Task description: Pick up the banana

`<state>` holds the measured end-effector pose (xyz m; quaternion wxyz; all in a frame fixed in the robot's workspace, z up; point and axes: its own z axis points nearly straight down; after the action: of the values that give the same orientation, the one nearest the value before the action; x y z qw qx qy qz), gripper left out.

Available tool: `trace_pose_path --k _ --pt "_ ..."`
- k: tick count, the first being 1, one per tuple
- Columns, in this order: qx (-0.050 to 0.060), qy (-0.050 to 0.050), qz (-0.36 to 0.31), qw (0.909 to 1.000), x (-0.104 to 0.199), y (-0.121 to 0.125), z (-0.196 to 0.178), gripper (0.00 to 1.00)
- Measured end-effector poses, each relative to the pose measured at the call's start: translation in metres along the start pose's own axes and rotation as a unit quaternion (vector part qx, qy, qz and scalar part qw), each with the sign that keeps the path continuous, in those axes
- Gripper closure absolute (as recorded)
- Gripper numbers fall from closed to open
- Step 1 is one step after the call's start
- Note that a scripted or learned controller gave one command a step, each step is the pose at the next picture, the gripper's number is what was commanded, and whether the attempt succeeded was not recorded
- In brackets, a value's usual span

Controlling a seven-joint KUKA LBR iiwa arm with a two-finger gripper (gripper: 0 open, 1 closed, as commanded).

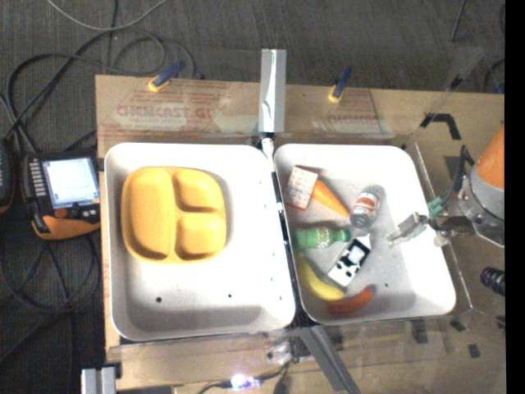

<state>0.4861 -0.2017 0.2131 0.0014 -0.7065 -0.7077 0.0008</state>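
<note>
Currently: banana | long axis upper-left to lower-right | right bin

single fixed cam above the bench, angled down, far enough back to frame both white bins: left bin, right bin, plus surrounding floor

Brown bench sitting on dark carpet, bearing two shallow white bins side by side and touching, left bin and right bin, two blue-and-yellow clamps lying near its far edge
</note>
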Motion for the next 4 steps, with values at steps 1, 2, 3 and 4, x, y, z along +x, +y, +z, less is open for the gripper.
trace_pose_path --k 1,2,3,4 --pt "-0.005 -0.001 -0.070 0.9975 0.061 0.000 0.082 0.00" --pt "-0.012 -0.004 -0.167 0.9859 0.095 0.005 0.122 0.00" --pt "-0.012 -0.005 -0.151 0.9885 0.098 0.005 0.122 0.00" --pt "-0.001 -0.002 -0.130 0.9915 0.109 0.051 0.030 0.00"
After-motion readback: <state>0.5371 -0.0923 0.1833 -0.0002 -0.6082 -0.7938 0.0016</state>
